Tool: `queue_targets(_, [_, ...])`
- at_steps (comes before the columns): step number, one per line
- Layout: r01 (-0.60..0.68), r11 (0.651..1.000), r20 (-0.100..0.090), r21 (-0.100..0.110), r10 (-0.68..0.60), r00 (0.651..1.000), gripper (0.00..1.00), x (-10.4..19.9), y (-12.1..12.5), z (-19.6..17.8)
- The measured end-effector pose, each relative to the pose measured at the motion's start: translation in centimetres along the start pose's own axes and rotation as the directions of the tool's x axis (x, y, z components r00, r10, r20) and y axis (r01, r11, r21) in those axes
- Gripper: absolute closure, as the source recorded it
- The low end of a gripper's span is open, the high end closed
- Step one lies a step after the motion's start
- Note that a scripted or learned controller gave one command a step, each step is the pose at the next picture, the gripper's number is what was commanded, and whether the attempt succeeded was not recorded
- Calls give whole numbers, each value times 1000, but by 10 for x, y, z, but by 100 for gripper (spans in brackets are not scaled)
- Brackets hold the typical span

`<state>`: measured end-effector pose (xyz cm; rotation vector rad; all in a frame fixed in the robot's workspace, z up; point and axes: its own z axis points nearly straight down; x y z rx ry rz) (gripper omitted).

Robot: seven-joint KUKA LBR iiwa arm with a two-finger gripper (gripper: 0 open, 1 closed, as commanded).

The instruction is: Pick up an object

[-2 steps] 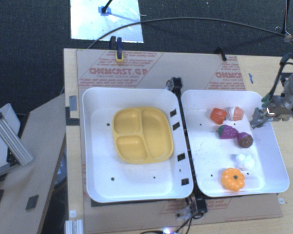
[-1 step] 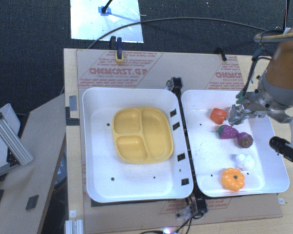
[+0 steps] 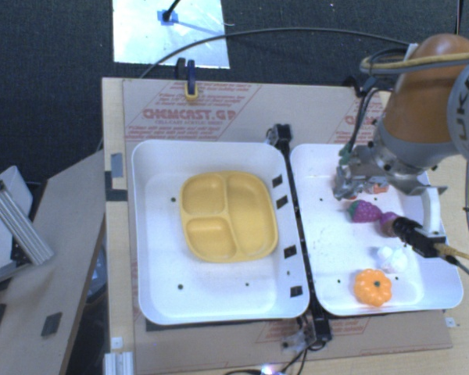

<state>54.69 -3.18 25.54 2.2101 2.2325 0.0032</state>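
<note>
We find the gripper (image 3: 349,187) low in the right bin (image 3: 328,287), near its upper left part. Whether it is released or clenched we cannot tell. The candidate objects lie in the same bin: a purple grape bunch (image 3: 365,210) just beside the gripper, a small white item (image 3: 391,258) of unclear identity, and an orange toy pumpkin (image 3: 373,286) near the front wall. The left bin (image 3: 152,287) holds a yellow divided plate (image 3: 227,215). For a sound pick, we centre over the grapes, straddle them evenly, and descend fully before closing.
</note>
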Motion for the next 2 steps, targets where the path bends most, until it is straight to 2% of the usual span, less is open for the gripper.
queue_targets(1, [-1, 1000, -1, -2, 1, 1000, 100, 50, 17, -4])
queue_targets(2, [-1, 1000, 0, 0, 1, 1000, 100, 103, 35, 16])
